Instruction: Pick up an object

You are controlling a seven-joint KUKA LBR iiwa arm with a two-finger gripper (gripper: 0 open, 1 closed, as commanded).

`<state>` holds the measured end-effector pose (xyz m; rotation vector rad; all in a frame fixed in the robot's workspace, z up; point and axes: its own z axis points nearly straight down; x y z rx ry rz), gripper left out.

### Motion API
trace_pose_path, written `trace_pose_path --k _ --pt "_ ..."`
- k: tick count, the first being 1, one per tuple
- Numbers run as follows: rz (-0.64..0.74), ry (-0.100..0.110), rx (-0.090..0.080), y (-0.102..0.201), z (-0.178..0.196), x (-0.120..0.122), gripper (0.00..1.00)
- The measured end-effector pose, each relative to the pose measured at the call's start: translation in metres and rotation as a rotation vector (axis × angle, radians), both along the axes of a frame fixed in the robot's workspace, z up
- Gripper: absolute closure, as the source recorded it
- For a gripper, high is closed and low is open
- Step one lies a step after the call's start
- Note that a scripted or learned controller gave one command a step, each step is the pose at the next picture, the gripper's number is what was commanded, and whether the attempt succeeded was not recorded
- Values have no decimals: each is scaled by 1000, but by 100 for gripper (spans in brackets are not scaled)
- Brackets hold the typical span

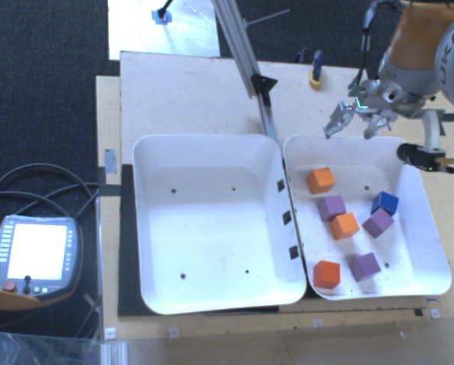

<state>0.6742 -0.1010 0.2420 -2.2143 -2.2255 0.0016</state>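
Camera view is taken from above at a slant, and the gripper (354, 123) is seen in the upper right of the frame, hung over the far rim of the right bin (428, 226). Its two fingers are seen spread apart, one toward the left and one toward the right, and nothing is held between them.

No object is named by the task, so the nearest one is judged the likely target: an orange cube (321, 179) resting on the bin floor in the upper left part of that bin. From the gripper it lies down the frame and a little to the left, near but clearly apart. A descent with a small shift toward the lower left would be called for, it is judged.

The other blocks are found further down the frame: a purple cube (332, 206) touching or just beside a second orange cube (345, 225), a blue cube (385, 202) just above another purple cube (378, 223), a third orange cube (326, 274) by the near rim, and a purple block (364, 265) beside it. The first orange cube is set apart from these, so it could be closed upon with little risk of a neighbour being caught. Being a cube, it has no long axis to be matched.
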Motion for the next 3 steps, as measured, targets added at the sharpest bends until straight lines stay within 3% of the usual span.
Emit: trace_pose_path --k 1,3 --pt "1 -4 -1 0 3 1 0" --pt "-3 2 -1 -2 -100 -13 0"
